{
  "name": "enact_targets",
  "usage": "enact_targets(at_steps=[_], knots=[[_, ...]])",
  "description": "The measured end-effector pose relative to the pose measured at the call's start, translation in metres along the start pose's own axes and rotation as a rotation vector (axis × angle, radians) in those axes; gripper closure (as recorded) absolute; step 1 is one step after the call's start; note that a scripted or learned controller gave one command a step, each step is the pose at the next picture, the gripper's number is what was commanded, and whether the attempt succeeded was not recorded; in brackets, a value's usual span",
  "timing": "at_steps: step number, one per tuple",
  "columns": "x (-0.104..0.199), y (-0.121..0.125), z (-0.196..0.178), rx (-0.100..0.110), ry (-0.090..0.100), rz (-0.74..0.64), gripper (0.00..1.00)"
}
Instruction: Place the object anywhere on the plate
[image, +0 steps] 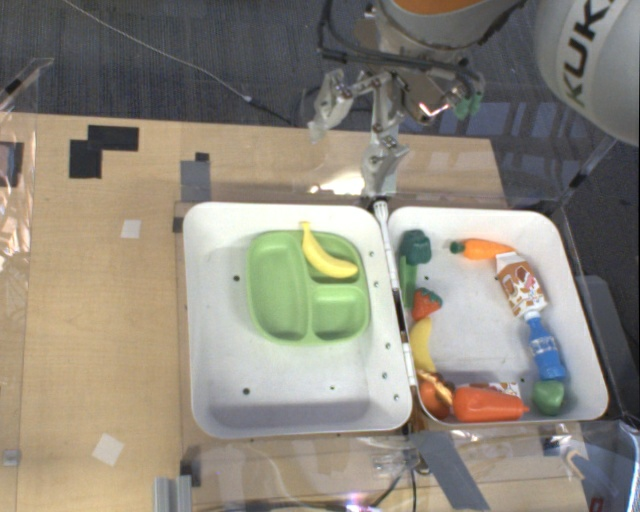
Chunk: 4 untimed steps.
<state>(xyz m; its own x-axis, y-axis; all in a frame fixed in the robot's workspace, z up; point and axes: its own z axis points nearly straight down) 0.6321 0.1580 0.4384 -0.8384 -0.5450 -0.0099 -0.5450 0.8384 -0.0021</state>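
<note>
camera view showed the banana (326, 256) lying on the green plate (285, 300) in the left bin (215, 330); it rested across the plate's upper right compartment, its stem end pointing up toward the far rim and its body curving down and right to the compartment's outer edge; so the object looked already placed, and i judged the task at or near its finish.

the banana was small, bright yellow, smooth and evenly coloured, with a gentle curve and a slightly darker tip; it looked like a moulded toy rather than fruit; i judged it light, stiff and hollow, not fragile, with a slick skin that could slide or roll between flat pads; the best hold would have been across the thick middle of the curve, pads on the two flat sides, not near the tapering ends where it would squirt out.

the end effector (385, 165) hung above the far edge of the desk (90, 300), just beyond the seam between the bins and well apart from the banana; nothing sat between its fingers; whether they stood wide or narrow i could not tell from this angle.

the right bin (575, 290) carried a carrot (482, 248), a bottle (530, 320), a strawberry (426, 302) and other toy foods.
</note>
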Motion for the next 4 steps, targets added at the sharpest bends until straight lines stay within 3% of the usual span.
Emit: enact_targets(at_steps=[1,2,3,4], knots=[[0.000,0.010,0.006,-0.001,-0.001,0.083,0.00],[0.013,0.000,0.005,0.000,-0.001,0.138,0.00],[0.042,-0.056,0.074,0.001,0.004,0.278,0.00],[0.066,-0.116,0.062,0.004,-0.002,0.432,0.00]])
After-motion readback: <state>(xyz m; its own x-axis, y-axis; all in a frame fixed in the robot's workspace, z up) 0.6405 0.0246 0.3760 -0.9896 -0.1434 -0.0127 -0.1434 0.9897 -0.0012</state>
